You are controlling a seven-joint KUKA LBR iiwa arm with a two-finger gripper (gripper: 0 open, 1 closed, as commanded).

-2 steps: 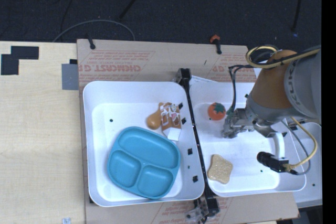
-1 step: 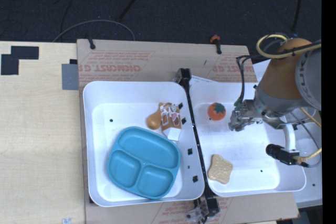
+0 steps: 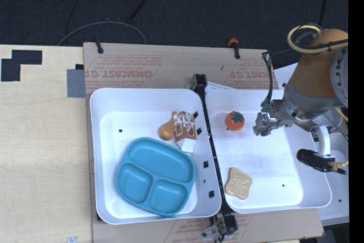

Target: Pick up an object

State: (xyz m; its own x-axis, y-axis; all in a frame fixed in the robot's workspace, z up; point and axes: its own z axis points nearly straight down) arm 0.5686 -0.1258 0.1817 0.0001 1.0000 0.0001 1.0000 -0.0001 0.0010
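Note:
A small red tomato-like toy with a green top lies in the right bin near its far left side. A tan slice of toast rests at that bin's near left. My gripper hangs over the right bin, a short way to the right of the red toy and apart from it, with nothing seen between its fingers. In the left bin lie a blue divided plate and a brown and orange gingerbread figure.
A black divider runs between the two bins. Cardboard lies under and behind the bins. The grey and orange arm reaches in from the right. The middle and right of the right bin's floor are bare.

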